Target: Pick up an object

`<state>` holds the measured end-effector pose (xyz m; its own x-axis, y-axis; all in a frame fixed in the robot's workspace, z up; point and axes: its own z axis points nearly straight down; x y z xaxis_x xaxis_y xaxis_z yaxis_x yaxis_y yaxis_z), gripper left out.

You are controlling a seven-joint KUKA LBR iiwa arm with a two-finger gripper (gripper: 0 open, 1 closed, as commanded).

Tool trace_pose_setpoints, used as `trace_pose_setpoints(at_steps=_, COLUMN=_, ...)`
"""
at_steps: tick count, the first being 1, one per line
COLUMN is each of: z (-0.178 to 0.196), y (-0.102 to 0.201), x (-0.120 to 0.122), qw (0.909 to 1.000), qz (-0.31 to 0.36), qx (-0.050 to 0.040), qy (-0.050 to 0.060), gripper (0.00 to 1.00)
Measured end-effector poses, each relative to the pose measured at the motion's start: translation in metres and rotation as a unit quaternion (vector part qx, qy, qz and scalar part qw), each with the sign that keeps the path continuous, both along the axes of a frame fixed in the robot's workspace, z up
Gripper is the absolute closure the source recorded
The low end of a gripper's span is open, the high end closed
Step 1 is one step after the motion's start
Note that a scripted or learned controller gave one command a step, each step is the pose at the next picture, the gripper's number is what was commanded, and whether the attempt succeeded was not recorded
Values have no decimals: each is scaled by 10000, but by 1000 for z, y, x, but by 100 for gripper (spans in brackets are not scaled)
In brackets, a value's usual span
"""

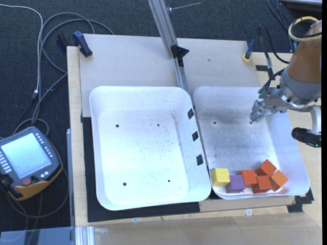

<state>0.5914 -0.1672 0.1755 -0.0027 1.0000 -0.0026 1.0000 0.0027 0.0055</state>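
Blocks: a yellow block (pixel 220 176), a purple block (pixel 235 182) and several orange blocks (pixel 263 176) crowd the near rim of the right bin (pixel 225 137), touching one another.
Risk at the cluster: packed this tight, a descending finger could land on a neighbour and shove the pile instead of straddling one block.
Risk at the rim: the blocks sit against the near wall, so a finger may strike the wall or find no room on that side.
Best target: the yellow block, at the cluster's end, looks easiest to isolate.
Left bin (pixel 138 147): bears no blocks, so a descent there would close on nothing.
Hand (pixel 255 114): over the far part of the right bin, well apart from the blocks; whether it is open or closed I cannot tell, and nothing shows in it.
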Motion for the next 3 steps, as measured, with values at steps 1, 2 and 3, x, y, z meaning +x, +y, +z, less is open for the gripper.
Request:
trace_pose_setpoints(at_steps=1, z=12, y=48, x=-66, qw=10000, qz=1, qx=35, qy=54, gripper=100)
trace_pose_setpoints(at_steps=2, z=-6, y=84, x=-85, qw=10000, qz=4, qx=33, qy=53, gripper=100)
trace_pose_setpoints(at_steps=3, z=92, y=66, x=-51, qw=10000, qz=-7, qx=1, qy=-25, gripper=100)
